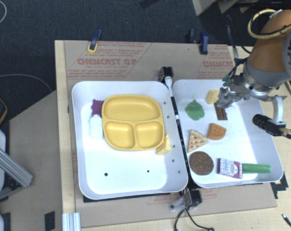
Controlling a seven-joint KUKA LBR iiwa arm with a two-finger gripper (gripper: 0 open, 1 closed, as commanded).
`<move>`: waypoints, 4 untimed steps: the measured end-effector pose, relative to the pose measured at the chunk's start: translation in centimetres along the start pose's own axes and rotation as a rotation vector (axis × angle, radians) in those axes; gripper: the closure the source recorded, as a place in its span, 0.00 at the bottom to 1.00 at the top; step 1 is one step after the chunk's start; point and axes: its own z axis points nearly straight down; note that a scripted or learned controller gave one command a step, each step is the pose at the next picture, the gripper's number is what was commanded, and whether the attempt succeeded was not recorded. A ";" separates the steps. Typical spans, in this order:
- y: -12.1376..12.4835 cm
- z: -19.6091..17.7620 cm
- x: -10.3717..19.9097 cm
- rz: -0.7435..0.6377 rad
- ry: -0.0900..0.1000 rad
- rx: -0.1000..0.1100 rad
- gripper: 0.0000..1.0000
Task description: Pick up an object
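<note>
My gripper (224, 101) is low over the back of the right bin (270, 150), reaching in from the right. A small dark brown block (221, 113) lies directly below and in front of it, partly covered by it. Whether the block is gripped cannot be made out. A pale yellow cheese-like piece (212, 96) lies just left of the gripper. A green leafy piece (195, 109) sits further left.
The right bin also holds an orange-brown bread piece (216, 131), a pizza slice (196, 140), a round brown patty (201, 162) and a pink tube with a green cap (241, 168). The left bin (131, 179) holds a yellow divided tray (133, 121) and a white bottle (95, 124).
</note>
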 end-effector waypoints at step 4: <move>-7.3 -3.1 4.8 0.002 0.002 0.010 1.00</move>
